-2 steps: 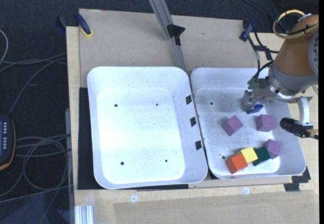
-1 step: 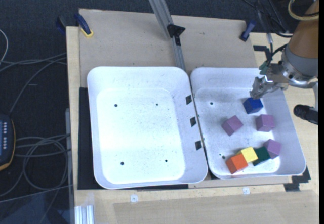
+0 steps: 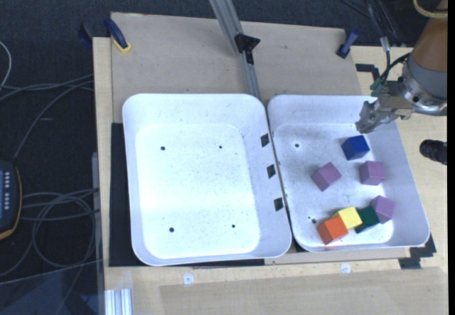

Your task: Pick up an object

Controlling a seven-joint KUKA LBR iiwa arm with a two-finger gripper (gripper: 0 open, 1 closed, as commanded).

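Note:
The right bin [image 3: 298, 235] holds several small blocks. A blue cube [image 3: 355, 146] lies near its back right. Two purple cubes [image 3: 326, 175] [image 3: 372, 172] sit in the middle, and a third purple one [image 3: 383, 207] lies nearer the front right. A row of orange [image 3: 331, 229], yellow [image 3: 349, 218] and green [image 3: 367, 217] blocks rests at the front. My gripper [image 3: 371, 118] hangs over the bin's back right part, just above and to the right of the blue cube, with nothing seen in it.
The left bin [image 3: 135, 164] stands beside the right one, joined by black clips [image 3: 271, 170]. A slanted metal pole [image 3: 226, 11] rises behind the bins. Blue clamps [image 3: 117, 35] [image 3: 348, 42] hold the board's back corners. Cables lie on the floor at left.

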